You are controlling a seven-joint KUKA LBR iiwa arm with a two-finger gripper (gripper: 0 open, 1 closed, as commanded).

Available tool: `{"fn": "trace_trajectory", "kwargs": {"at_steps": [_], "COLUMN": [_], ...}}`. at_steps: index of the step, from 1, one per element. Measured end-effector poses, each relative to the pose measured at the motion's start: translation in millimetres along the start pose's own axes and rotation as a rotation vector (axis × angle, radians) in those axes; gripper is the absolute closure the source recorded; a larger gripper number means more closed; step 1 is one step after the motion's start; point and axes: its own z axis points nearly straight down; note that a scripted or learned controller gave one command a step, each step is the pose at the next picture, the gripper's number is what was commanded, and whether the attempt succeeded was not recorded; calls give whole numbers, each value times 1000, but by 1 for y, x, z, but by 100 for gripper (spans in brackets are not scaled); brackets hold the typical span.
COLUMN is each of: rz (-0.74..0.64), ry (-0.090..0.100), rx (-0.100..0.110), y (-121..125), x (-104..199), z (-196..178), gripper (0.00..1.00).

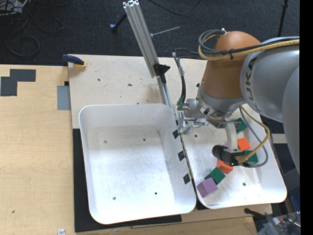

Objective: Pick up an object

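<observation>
Claw of mine (188, 122) hangs over the rim where the right shallow white plastic bin (266, 187) meets the left white bin (127, 175). I cannot tell how wide it stands or whether it has hold of anything. In the right bin lie a purple foam cube (206, 186), a dark green block (216, 176) touching it, and an orange-red block (225, 167) just beyond.
</observation>
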Motion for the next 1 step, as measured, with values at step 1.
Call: {"fn": "trace_trajectory", "kwargs": {"at_steps": [1], "rz": [-1], "ry": [0], "rx": [2], "y": [-7], "x": [63], "z": [2], "gripper": [100]}}
